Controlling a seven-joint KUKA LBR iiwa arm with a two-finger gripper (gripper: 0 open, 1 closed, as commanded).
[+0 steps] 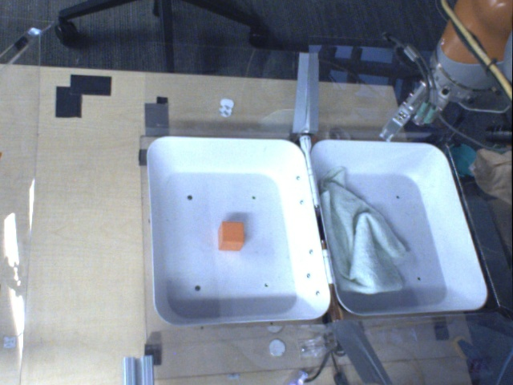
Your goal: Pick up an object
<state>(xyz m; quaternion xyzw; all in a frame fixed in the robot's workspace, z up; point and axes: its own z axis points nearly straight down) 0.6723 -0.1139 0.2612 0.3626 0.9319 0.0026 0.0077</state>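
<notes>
The bench (88,215) carries two shallow white bins set side by side, touching along a shared inner edge. The left bin (172,295) holds one small orange cube (232,236), which sits flat on the bin floor slightly below the centre, clear of all four walls. The right bin (449,183) holds a crumpled pale grey-green cloth (361,239), bunched against the bin's left wall and running from near the top of the floor down toward the lower edge. The arm (473,30) enters at the upper right corner of the view, its orange band visible above a grey wrist. The gripper (398,123) points down and to the left, poised above the back rim of the right bin near its upper middle, over the bench rather than over either bin floor. Nothing lies between its fingers. The gripper is small and partly blurred here, and whether the fingers are spread or closed cannot be told. The orange cube lies well apart from the gripper, down and to the left, across the dividing edge in the other bin. The cloth lies nearer, below the gripper, with no contact. Black patches (80,93) mark the bench at upper left.
</notes>
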